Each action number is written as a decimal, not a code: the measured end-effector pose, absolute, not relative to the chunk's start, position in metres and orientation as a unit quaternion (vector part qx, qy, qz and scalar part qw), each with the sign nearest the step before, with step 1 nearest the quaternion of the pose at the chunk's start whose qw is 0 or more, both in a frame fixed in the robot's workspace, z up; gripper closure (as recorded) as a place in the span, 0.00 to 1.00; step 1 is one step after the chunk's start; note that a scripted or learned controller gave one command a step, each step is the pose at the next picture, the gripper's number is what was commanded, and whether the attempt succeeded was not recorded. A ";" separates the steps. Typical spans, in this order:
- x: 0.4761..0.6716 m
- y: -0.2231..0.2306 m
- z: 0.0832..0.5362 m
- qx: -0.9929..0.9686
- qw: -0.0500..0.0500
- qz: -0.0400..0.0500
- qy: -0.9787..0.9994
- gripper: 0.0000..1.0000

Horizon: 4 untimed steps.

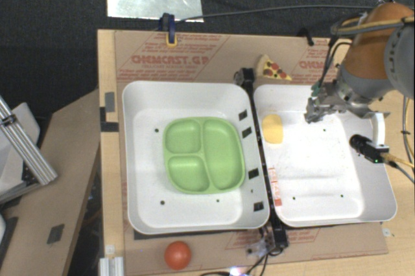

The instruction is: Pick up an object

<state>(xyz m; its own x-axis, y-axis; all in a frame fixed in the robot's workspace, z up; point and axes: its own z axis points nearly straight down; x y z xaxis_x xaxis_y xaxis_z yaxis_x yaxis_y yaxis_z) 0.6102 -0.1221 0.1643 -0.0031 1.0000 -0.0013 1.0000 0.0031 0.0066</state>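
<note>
The thing most ready to be picked is the yellow block (273, 129). It lies in the right bin (324, 203), near that bin's left wall and toward its far side, with bare white floor around it. It looks like a small foam or soft plastic piece, so I judge it light and a little yielding, not fragile, with a dull surface that should not slip much. It seems longer in one direction, so the hold should be across its shorter width, near the middle, with the approach from straight above.

The gripper (316, 109) hangs over the far part of the same bin, to the right of the block and apart from it. Nothing is seen in its grasp; whether it is spread or closed I cannot tell, because it is small and dark against the wrist.

The wall is near the block, so one contact must go down between block and wall, which could push the block aside.
</note>
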 end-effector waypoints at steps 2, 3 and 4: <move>0.611 -0.131 0.253 0.706 0.002 0.001 0.709 1.00; 0.617 -0.070 0.254 0.704 0.001 0.001 0.711 1.00; 0.625 -0.023 0.252 0.704 0.000 0.002 0.710 1.00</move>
